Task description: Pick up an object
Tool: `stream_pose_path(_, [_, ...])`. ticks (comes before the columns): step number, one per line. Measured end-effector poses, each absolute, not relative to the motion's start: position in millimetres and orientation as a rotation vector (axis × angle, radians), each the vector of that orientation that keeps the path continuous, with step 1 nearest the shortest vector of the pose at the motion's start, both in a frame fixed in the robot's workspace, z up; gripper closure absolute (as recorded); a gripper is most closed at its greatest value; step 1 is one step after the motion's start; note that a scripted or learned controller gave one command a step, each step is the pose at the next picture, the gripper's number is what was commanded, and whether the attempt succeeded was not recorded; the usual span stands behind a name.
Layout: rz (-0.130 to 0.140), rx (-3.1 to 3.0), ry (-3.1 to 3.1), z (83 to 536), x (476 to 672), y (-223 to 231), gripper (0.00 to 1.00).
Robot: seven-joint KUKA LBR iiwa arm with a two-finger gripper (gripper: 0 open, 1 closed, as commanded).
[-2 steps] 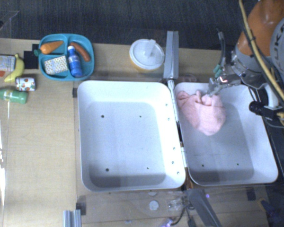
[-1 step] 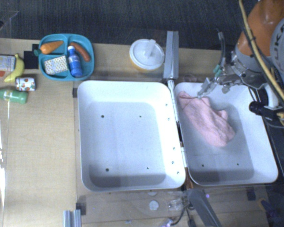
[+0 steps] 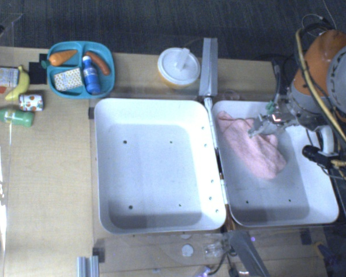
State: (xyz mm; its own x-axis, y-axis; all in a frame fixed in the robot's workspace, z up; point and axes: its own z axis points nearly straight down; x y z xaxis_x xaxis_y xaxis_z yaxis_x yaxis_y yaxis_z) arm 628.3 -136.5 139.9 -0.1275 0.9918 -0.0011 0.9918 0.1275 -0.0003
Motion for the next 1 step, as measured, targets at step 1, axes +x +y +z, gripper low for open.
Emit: stream_pose_path(1, [0.013, 1.894, 2.489, 91.3, 614.7, -158.9, 0.0])
